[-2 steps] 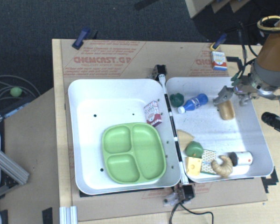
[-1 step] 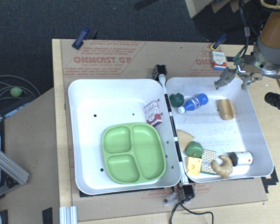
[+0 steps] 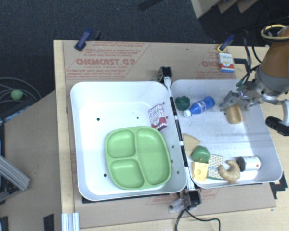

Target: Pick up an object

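Hand (image 3: 234,103) above right bin (image 3: 265,148), tan rounded object (image 3: 234,114) between its fingers

Glossy plastic bins (image 3: 82,129), matt green tray (image 3: 137,157)

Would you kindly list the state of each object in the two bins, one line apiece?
Green three-compartment plastic plate: flat, upright, left bin.
Red-and-white small carton: tilted, beside the plate's far edge.
Blue plastic bottle with white cap: lying on its side, right bin.
Tan rounded block: lying under the gripper.
White cylinder: lying on its side, near corner.
Green round fruit: resting beside the yellow square card.
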You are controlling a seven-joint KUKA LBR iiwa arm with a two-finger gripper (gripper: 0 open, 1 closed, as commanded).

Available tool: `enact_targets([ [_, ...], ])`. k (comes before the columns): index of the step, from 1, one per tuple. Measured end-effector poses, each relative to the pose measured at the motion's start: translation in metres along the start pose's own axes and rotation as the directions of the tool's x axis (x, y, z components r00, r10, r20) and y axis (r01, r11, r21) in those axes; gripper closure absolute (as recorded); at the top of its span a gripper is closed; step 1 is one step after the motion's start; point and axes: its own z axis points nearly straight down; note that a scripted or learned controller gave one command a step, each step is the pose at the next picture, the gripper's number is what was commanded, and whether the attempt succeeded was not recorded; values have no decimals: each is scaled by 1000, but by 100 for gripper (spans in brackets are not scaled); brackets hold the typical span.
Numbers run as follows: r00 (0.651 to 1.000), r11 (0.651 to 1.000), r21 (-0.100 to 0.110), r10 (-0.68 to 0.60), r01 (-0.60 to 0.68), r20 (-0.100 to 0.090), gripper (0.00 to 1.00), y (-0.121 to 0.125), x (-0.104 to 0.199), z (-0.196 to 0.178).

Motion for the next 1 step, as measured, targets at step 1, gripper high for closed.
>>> enact_targets([
  [1, 1000, 1000, -5, 0, 0, 3, 100, 1, -1, -12],
])
